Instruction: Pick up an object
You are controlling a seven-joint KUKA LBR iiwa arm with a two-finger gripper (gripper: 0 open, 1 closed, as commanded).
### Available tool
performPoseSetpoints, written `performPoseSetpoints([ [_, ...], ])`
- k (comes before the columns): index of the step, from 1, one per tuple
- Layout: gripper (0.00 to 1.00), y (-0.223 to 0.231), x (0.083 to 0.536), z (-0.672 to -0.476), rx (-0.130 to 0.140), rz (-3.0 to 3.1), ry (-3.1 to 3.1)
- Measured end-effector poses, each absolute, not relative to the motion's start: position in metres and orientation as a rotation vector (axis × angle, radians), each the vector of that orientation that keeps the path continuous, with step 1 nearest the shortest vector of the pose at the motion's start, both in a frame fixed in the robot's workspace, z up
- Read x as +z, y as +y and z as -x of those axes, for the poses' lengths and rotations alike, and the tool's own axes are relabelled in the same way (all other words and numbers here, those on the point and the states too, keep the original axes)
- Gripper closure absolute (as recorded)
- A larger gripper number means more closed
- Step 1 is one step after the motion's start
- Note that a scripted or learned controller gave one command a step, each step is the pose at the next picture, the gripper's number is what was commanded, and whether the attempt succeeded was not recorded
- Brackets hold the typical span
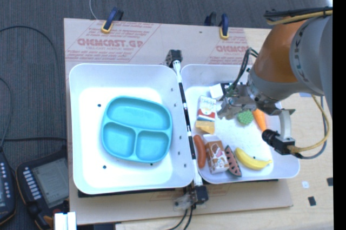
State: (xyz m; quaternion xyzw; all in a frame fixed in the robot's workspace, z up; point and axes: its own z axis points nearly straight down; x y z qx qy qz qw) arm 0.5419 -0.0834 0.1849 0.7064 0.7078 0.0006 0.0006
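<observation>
Jaws [231, 109] beside green toy [246, 117]

Glossy blue plastic tray [137, 129], smooth white bins [75, 115].

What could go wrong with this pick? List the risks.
1. The gripper hangs low in the right bin amid the carton, cheese and green piece; it may catch two or nudge them apart.
2. The carrot lies partly under the arm, so a descent could pin it.
3. The sausage and box touch, making a clean grasp there unlikely.
</observation>
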Motion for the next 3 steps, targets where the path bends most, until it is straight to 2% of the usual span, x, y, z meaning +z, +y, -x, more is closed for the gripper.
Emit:
performPoseSetpoints([
  [1, 0.0, -0.084, 0.184, -0.541, -0.001, -2.22, 2.222],
  [2, 0.0, -0.097, 0.088, -0.569, 0.005, -2.217, 2.218],
  [3, 1.0, -0.097, 0.099, -0.571, 0.008, -2.214, 2.216],
])
